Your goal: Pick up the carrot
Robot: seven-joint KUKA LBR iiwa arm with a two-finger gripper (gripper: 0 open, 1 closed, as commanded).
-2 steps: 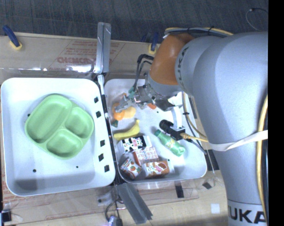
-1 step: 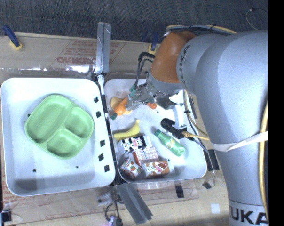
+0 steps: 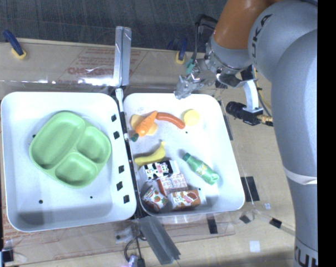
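Observation:
The carrot (image 3: 145, 124) is orange with a green stub and lies at the back left of the right bin (image 3: 226, 166), close to the divider. My gripper (image 3: 186, 86) hangs over that bin's back rim, up and to the right of the carrot, well apart from it. Nothing is visible in the gripper.
A red sausage (image 3: 171, 119) touches the carrot's right end, with a yellow lemon (image 3: 191, 116) beyond it. A banana (image 3: 149, 154), a green bottle (image 3: 201, 169) and several snack packs (image 3: 169, 192) lie nearer the front. The left bin (image 3: 18, 204) bears a green divided plate (image 3: 71, 148).

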